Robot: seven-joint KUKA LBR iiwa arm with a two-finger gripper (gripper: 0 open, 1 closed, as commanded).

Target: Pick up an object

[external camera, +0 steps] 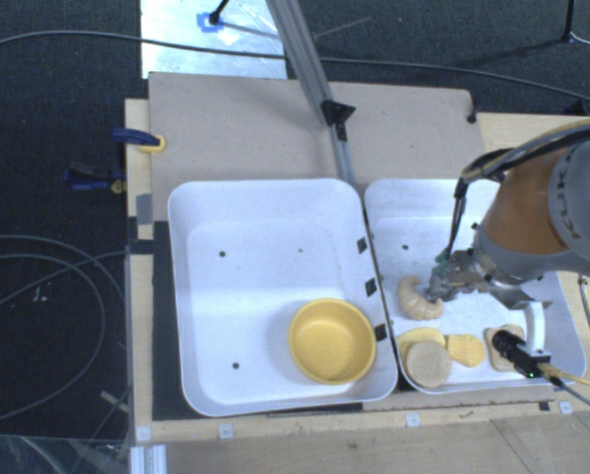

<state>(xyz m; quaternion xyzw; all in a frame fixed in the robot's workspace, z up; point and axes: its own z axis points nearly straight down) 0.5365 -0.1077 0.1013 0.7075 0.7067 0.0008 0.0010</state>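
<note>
The fingers (441,286) are low in the right bin (413,210), right at the top edge of a pale, curved pastry (419,299) that lies near the bin's left wall. They are small and dark against the wrist, so I cannot tell how far apart they stand or whether anything sits between them; nothing can be called held yet.

The pastry looks the likeliest target, and the risks begin there. Judging by its curled shape, a closing grip on one end could roll or flick it aside instead of trapping it. It also lies close to the wall between the bins, so a push could wedge it against that wall.

Just below it, near the bin's front edge, lie a round biscuit (428,362), a ridged yellow cracker (464,349) and another pale piece (504,339) partly behind the black fitting on the wrist. These are crowded together, and a drifting descent could knock them or catch two at once.

The grey arm (532,215) with its orange band covers much of the bin's right side. In the left bin (265,200) a yellow bowl (333,340) stands near the front, well apart from the action. Both bins rest on the desk (235,126).
</note>
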